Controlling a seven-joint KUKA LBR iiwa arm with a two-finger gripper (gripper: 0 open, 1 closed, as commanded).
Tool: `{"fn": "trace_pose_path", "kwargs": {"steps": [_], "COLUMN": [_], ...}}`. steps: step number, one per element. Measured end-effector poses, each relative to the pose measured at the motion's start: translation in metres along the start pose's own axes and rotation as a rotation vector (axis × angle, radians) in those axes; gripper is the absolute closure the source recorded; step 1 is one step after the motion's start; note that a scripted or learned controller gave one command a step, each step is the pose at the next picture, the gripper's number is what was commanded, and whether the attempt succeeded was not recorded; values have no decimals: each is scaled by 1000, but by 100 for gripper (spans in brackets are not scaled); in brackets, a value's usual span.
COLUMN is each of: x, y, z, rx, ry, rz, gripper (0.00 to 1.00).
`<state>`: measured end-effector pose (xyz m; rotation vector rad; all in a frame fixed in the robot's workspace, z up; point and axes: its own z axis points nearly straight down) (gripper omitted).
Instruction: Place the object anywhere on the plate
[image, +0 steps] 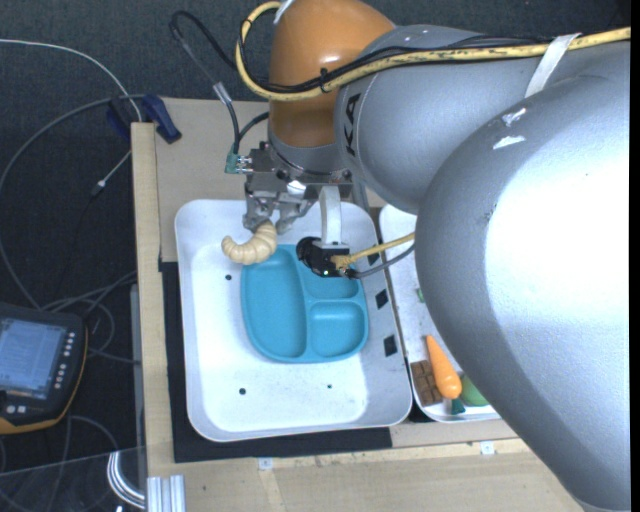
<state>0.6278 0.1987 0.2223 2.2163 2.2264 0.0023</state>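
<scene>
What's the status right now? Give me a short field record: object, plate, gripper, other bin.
object: cream croissant, lying in the left bin, its right end at the plate's upper-left rim
plate: blue divided plate, middle of left bin
gripper: gripper directly above the croissant's right end; grasp cannot be confirmed
other bin: right bin holds a carrot and a brown piece
task state: croissant not yet on plate

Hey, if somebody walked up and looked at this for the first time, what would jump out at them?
Probably the huge grey arm sweeping in from the right, with its orange band up top. Next, the bright blue plate in the left white bin, and the claw pinching a pale curved croissant-like object at the plate's upper left edge.
</scene>
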Motion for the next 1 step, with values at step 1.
{"fn": "trace_pose_path", "kwargs": {"steps": [1], "x": [-3], "y": [0], "z": [-2], "rx": [1], "ry": [-1], "rz": [3], "gripper": [0]}}
